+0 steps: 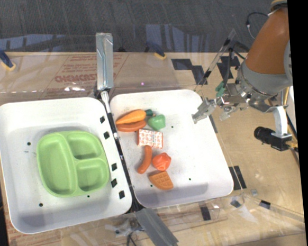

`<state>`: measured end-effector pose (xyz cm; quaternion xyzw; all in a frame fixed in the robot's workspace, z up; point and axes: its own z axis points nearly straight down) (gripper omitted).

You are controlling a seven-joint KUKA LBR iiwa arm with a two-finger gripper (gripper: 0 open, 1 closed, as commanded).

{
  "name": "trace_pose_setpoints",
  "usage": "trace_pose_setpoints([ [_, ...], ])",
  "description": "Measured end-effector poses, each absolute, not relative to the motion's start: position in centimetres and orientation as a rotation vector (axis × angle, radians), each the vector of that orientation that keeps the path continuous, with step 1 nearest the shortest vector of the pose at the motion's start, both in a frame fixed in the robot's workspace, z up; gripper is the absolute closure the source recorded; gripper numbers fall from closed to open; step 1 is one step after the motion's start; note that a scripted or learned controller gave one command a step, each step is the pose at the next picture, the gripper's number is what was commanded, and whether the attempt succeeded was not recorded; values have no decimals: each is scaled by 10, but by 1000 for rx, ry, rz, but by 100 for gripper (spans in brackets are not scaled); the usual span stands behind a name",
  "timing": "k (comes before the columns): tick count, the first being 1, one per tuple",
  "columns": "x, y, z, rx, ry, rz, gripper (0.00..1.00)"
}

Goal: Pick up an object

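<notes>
Left bin [8, 158]: holds one green plate [72, 163] with three compartments, lying flat near the bin's middle.

Right bin [199, 164]: toy food is clustered in its left half. At the far end of the cluster lies a carrot [129, 117], with a hot dog [129, 127] just on its near side, touching it. A green pepper [156, 121] sits just right of the carrot's tip. Next nearer is a red-and-white box [151, 138], then a sausage [144, 159] lying at a slant, with a tomato [161, 161] just to its right. Nearest is a waffle [161, 180]. The right half of this bin bears nothing but small dark marks.

Arm: enters from the right, with the orange band [268, 36] far right and the grey wrist below it. The gripper [202, 112] points left and hangs at the right bin's right rim, toward the far side, well apart from the food. Nothing is in its grasp; whether the fingers stand apart or together cannot be told.
</notes>
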<state>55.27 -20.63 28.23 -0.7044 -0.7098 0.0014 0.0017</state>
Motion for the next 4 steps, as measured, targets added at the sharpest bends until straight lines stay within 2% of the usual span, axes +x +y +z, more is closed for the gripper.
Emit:
trace_pose_setpoints([
  [1,528,-209,180,-2301,-2131,6,0],
  [2,495,-112,109,-2234,-2199,6,0],
  [3,539,-98,90,-2284,-2151,5,0],
  [4,539,-98,100,-2280,-2152,7,100],
])
